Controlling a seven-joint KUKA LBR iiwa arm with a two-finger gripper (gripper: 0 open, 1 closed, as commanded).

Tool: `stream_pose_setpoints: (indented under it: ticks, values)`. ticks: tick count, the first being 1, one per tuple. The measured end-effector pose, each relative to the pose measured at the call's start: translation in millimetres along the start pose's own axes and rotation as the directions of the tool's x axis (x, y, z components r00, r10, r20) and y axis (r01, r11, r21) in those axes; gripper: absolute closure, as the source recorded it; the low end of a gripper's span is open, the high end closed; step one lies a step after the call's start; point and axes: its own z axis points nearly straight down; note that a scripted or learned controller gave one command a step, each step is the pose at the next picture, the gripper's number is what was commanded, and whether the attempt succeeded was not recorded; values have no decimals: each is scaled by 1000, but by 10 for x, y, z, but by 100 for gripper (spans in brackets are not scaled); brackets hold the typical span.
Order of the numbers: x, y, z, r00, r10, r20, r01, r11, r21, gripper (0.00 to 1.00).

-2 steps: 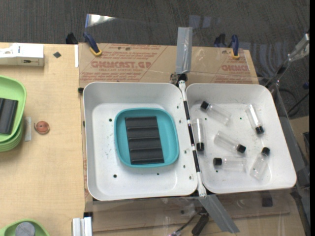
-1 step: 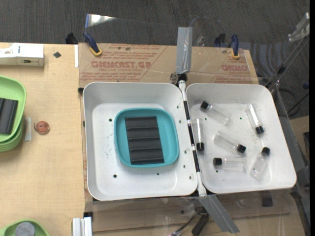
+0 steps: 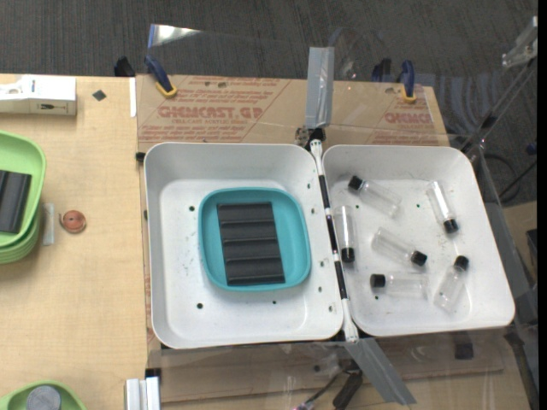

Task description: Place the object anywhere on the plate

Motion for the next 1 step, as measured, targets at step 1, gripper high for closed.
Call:
stream_pose_setpoints:
  ticks: [1]
  values:
    - [21,9,-68,1000,-7,2,6,1000,3,100]
